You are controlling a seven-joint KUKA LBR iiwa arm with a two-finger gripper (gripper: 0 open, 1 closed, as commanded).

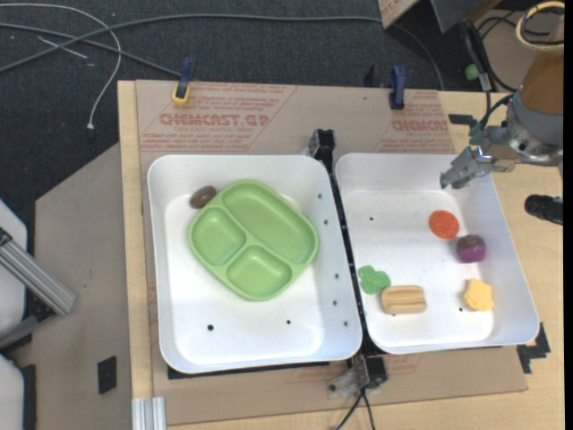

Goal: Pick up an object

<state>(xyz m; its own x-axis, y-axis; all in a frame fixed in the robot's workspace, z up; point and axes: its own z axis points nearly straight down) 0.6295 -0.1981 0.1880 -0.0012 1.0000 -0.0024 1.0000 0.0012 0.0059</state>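
Jaws (454, 177) above right bin (510, 330), state unclear.
Below: orange ball (443, 224), purple piece (471, 248), yellow block (478, 296).

Two shallow white plastic bins, left (170, 267) and right (501, 321): smooth, slight sheen. Light-green three-compartment plastic tray (253, 238): smooth, satin, soft highlights in the wells. Brown cardboard sheet with red print (269, 115) under the bins: matt, papery. Pale wood counter (546, 267): matt, faint grain. Dark grey carpet floor (63, 88): rough, fibrous. Small toy pieces look like moulded plastic: orange round piece (443, 224) glossy, purple round piece (471, 248) semi-gloss, yellow chunk (479, 296) matt, green leafy piece (373, 280) matt, tan bun-shaped piece (403, 299) dull, brown oval piece (203, 197) dull. Grey metal gripper (454, 176): brushed, with glints.
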